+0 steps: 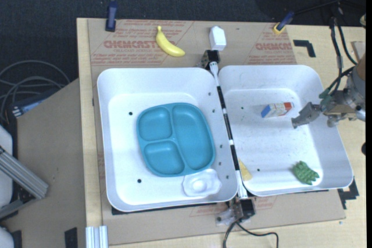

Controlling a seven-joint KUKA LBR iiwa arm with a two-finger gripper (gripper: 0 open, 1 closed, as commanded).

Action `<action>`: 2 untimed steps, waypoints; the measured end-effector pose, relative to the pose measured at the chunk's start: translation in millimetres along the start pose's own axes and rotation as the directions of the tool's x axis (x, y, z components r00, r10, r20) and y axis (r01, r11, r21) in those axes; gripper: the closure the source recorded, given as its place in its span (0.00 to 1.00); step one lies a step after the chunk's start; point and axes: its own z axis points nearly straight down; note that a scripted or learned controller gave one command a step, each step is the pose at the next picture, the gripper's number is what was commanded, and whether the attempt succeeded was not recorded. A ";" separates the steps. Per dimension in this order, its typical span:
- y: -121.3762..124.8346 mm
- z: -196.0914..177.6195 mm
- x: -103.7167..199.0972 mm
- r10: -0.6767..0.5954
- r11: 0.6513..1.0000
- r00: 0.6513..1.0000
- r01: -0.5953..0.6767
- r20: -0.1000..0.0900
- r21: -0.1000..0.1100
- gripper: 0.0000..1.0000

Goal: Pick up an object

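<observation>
Jaws [303, 119]: whether spread or pressed together cannot be told at this size; nothing shows gripped. They hang over the right bin's [334, 151] right part, near the small carton. Step in hand, as a judgement: the approach, with the pick not yet made. The next move calls for settling on a target, squaring over it and coming down.

Front row: green toy [304, 172], knobbly, in the right bin's front right corner; white moulded piece [200, 184] at the left bin's [110, 125] front edge, touching the blue tray.

Middle row: blue tray [173, 137], three compartments, lying flat in the left bin; small carton [276, 109], white with blue and red-orange ends, lying on its side in the right bin's rear half, just left of the jaws. Likeliest target, being nearest.

Back row: banana [168, 43], yellow, on the desk [139, 46] behind the left bin.
</observation>
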 end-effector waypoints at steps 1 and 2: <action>159.4 72.5 7.5 -0.001 1.000 1.000 0.001 0.000 0.000 0.00; 126.5 129.4 23.5 0.001 1.000 1.000 -0.001 -0.001 0.003 0.00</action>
